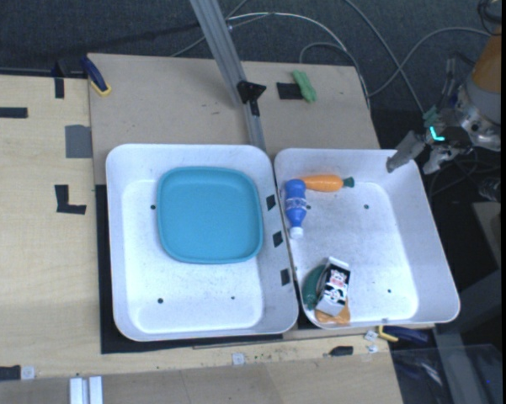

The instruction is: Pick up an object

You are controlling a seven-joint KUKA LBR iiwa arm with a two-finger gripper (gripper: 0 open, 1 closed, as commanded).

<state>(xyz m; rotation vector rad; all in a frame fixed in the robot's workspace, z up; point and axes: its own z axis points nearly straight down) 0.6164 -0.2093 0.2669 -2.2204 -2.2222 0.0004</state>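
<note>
Claw [417, 152] hangs at the right bin's [421, 225] far right corner, over the rim, its fingers apparently spread with nothing between them; the arm's wrist is cut off at the right edge. Nearest in that bin, a small carton [334, 286] lies on something orange and green, hard to identify. Farther back lie a blue bottle [295, 203] and a carrot [326, 183]. A blue plate [210, 214] sits in the left bin [130, 225].
</note>
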